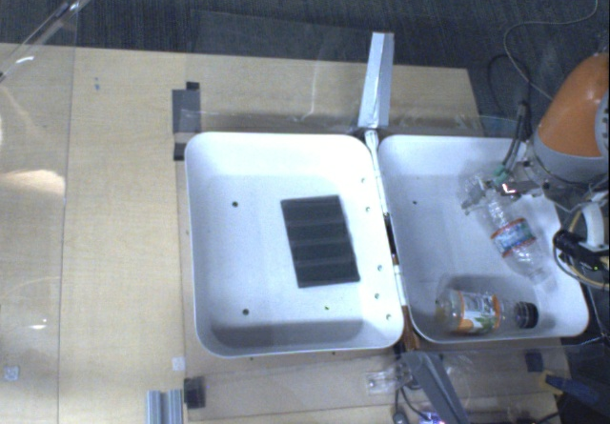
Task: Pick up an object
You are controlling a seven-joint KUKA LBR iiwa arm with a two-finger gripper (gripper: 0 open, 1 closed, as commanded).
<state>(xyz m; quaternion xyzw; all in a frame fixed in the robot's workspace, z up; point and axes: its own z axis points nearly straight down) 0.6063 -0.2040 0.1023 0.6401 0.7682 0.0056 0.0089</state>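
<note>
White bins: two are seen side by side on a pale wooden bench (105, 222); the left bin (214, 251) and right bin (419, 222) meet at a shared edge.
Arm: grey with an orange band (577, 122); it is seen entering from the right, over the right bin's far right corner.
Claw (505, 186): it is located low over the right bin's upper right area; whether it is wide or narrow cannot be told, and no grasp is confirmed.
Clear bottle (513, 239): it is found just below the claw, lying tilted on the bin floor, with a blue and red label; contact with the claw cannot be told.
Jar (474, 311): it is found well below the claw and slightly left, lying on its side near the right bin's front wall, with an orange label and a dark cap pointing right.
Black pad (319, 240): it is found far left of the claw, lying flat and ribbed in the middle of the left bin.
</note>
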